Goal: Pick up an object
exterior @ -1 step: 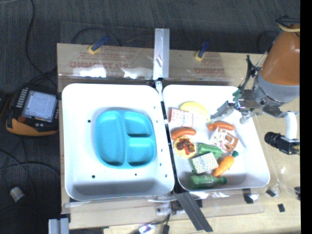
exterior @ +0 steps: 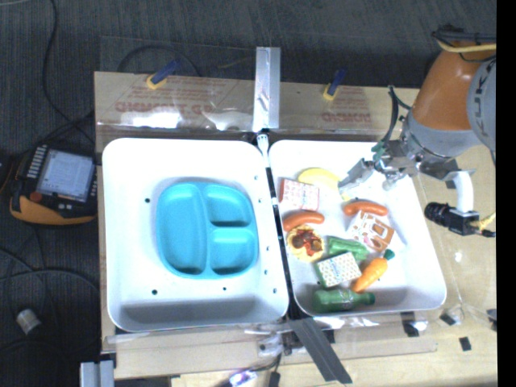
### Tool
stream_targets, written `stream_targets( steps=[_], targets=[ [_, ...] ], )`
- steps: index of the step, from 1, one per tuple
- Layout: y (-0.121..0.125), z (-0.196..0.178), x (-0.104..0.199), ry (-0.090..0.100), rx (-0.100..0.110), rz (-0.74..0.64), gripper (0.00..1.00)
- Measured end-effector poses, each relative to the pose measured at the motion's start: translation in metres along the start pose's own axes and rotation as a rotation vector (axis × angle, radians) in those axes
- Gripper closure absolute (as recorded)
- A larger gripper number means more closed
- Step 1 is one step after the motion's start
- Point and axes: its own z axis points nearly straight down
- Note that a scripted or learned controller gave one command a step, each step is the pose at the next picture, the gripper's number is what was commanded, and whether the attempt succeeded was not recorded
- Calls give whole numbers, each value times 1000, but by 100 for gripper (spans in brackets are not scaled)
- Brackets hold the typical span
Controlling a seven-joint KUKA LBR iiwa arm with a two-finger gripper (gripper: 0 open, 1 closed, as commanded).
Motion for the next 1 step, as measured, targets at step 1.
stream_targets(
  steps=[1],
  targets=[
    [39, 109, -26, -5, -11, -29, 0]
  ],
)
